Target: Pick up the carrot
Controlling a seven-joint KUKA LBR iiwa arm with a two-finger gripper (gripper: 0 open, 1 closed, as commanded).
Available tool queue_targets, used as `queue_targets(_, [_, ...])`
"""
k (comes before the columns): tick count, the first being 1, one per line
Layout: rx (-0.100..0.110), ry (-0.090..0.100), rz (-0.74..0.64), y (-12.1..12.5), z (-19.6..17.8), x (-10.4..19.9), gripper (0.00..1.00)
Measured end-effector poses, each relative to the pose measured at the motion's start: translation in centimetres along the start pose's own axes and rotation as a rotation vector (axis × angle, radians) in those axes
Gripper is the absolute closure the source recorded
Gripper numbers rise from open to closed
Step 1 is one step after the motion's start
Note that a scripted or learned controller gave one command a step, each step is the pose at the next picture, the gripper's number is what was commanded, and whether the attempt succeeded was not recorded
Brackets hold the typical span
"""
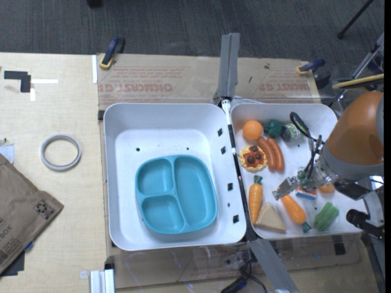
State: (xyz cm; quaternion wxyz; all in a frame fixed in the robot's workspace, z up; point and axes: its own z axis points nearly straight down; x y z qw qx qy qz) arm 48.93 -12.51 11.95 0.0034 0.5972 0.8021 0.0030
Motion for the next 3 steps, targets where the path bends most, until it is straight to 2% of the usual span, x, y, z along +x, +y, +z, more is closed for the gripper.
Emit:
queue_targets(1, [0.002,0.000,0.000,0.1,-0.7,-0.1,1.00])
queue_targets(2, [0.002,0.001,0.000,0.1,-0.7,-0.1,0.00])
queue_targets(3, [-0.004,-0.005,-0.014,-0.8,2.2,-0.2,0.00])
